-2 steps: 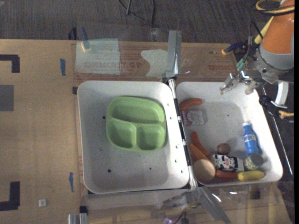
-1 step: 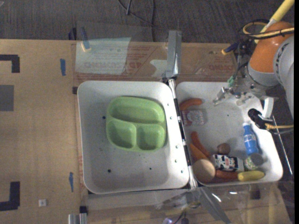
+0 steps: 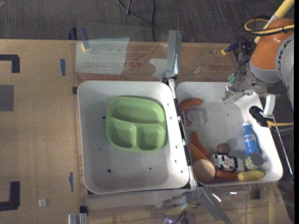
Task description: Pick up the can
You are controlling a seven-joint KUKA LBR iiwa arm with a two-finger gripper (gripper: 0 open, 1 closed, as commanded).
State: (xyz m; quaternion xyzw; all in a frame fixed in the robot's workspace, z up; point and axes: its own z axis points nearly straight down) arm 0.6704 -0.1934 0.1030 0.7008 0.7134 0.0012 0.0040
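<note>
Small silver can (image 3: 194,117) with a red-and-white label lies on its side in the right white bin (image 3: 275,171), close to that bin's left wall and untouched.

A reddish sausage (image 3: 191,102) lies just behind the can, and an orange carrot (image 3: 198,146) in front of it. Nearer the surface's front edge sit a tan egg-shaped ball (image 3: 204,170), a cow-patterned carton (image 3: 225,162) and a yellow banana (image 3: 251,175). A blue bottle (image 3: 250,139) is toward the right wall. The tool (image 3: 233,92) hangs over the bin's back right part, well apart from the can; I cannot tell whether it is wide or narrow. A green divided plate (image 3: 136,123) rests in the left white bin (image 3: 88,139).
</note>
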